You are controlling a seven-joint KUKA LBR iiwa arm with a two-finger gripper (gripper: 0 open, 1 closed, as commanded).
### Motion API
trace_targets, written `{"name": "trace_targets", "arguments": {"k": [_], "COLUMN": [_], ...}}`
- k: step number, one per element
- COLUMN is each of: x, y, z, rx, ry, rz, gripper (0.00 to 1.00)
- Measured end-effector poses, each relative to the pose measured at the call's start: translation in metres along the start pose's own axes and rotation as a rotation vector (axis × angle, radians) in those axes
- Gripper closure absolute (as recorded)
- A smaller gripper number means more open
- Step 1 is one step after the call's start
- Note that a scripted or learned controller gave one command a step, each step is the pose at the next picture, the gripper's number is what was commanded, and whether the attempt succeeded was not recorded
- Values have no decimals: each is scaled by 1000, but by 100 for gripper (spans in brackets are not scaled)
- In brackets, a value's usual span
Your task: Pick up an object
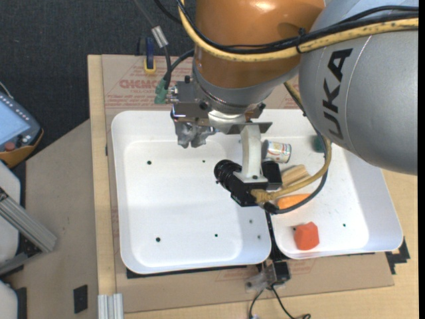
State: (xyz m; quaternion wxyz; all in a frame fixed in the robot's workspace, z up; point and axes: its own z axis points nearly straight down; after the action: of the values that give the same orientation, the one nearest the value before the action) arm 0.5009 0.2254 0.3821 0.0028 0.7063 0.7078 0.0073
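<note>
- Here I see two shallow white plastic bins side by side; the left bin [166, 244] shows a bare floor with a few small dark dots.
- In the right bin [372, 205] an orange-red block [306, 236] lies near the front rim, well apart from the arm.
- Further back in that bin I see a small shiny silver can [279, 151] on its side, a pale tan wooden piece [295, 175] just beside it, and an orange carrot-shaped piece [292, 202] touching the black hardware.
- The pincer [192, 137] hangs over the back of the left bin; I cannot tell how its fingers stand.
- A black camera-like unit [232, 177] on a white bracket sits over the divide between the bins.
- The grey arm with its orange band [255, 18] covers the top right.
- The bins rest on a brown cardboard sheet [106, 178] on the bench, with dark carpet [53, 32] beyond.
</note>
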Motion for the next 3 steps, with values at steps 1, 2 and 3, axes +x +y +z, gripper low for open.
{"name": "trace_targets", "arguments": {"k": [1,2,3], "x": [-116,-109,-108], "y": [-23,-21,-20], "z": [-5,-15,-25], "rx": [18,14,12], "ry": [-9,-6,-6], "rz": [14,2,2], "gripper": [100,100,100]}}
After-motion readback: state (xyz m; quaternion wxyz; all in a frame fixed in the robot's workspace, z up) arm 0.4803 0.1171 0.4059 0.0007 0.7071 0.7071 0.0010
